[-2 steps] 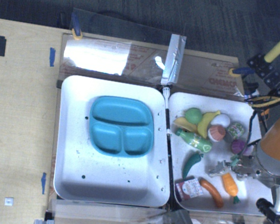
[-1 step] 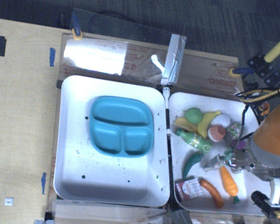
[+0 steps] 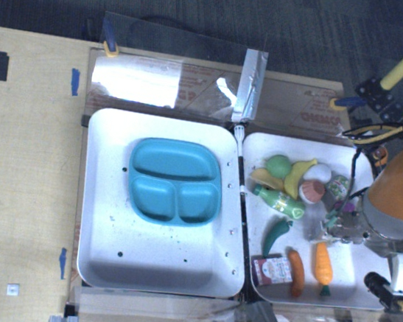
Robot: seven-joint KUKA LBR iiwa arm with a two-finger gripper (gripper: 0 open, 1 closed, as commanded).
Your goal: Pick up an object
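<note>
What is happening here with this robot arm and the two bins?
A grey and orange robot arm reaches from the right over the right bin, which holds toy food: a banana, a carrot, a green bottle and others. Its gripper hangs near the carrot. The left bin holds a blue divided tray.

Wooden bench [image 3: 11,189]; left bin [image 3: 99,202] and right bin [image 3: 344,284] side by side

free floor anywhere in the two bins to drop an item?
Left bin: bare white floor all around the blue divided tray, widest along the near edge. Right bin: crowded, with the banana, green bottle and carrot clustered beside the gripper. Small bare patch in its near-right corner.
</note>
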